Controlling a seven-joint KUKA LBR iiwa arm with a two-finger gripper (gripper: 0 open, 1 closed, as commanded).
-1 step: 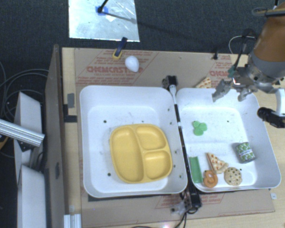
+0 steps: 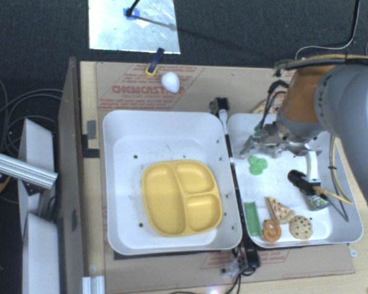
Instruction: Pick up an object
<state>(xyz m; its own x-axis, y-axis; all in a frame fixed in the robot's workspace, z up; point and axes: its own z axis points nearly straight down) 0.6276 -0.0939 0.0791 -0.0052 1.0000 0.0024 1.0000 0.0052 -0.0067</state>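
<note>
Right white bin [image 2: 349,225], green toy [image 2: 256,164] just below pincer [image 2: 257,144], grip state unclear

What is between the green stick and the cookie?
In the camera view, an orange ring and a pizza-like slice lie between the green stick and the cookie.

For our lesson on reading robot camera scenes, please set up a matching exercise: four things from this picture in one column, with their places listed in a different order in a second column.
Things:
1. yellow divided plate
2. white egg
3. cookie
4. green strip

Places:
A. on the cardboard beyond the bins
B. right bin, near-right part
C. left bin
D. right bin, against its left wall

Pairs: 1-C, 2-A, 3-B, 4-D
</note>
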